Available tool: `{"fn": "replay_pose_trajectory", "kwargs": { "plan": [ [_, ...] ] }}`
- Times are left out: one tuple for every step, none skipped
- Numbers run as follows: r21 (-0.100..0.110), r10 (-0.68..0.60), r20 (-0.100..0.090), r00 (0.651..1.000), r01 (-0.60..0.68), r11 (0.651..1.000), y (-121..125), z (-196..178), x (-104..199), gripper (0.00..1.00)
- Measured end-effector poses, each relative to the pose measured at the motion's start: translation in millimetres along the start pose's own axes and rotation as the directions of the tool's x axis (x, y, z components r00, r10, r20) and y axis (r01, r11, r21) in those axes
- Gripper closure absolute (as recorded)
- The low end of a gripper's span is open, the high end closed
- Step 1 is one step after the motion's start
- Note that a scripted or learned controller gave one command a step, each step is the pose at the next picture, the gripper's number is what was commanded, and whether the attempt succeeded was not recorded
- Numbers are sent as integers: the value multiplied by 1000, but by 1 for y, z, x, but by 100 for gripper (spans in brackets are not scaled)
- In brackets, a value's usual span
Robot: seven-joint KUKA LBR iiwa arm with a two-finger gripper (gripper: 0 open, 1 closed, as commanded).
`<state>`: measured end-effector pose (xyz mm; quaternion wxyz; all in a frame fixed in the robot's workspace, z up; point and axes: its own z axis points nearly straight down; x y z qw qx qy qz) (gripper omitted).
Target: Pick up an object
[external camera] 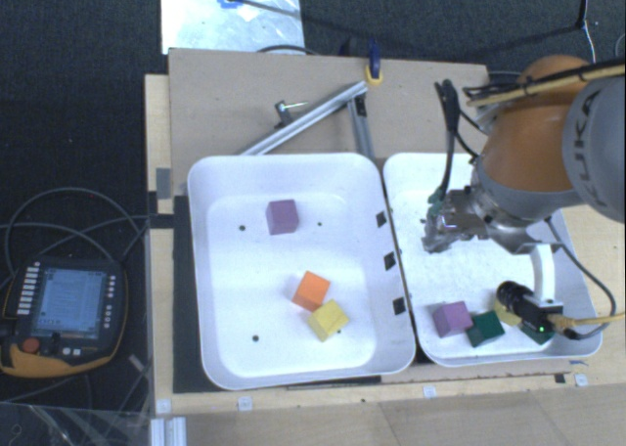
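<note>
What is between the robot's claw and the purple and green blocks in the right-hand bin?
Nothing visible. The gripper hangs over bare floor of the right bin; the purple block and green block lie nearer the front rim.

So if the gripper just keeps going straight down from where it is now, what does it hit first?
Probably the bare floor of the right bin. The gripper hangs over its upper left part, apart from the purple block and green block nearer the front, though depth is hard to judge.
</note>
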<state>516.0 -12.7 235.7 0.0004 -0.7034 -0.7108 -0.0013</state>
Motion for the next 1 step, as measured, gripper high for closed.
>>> {"fn": "replay_pose_trajectory", "kwargs": {
  "plan": [
    [1, 0, 0, 1000, 0, 1000, -5, 12, 53, 100]
  ]
}}
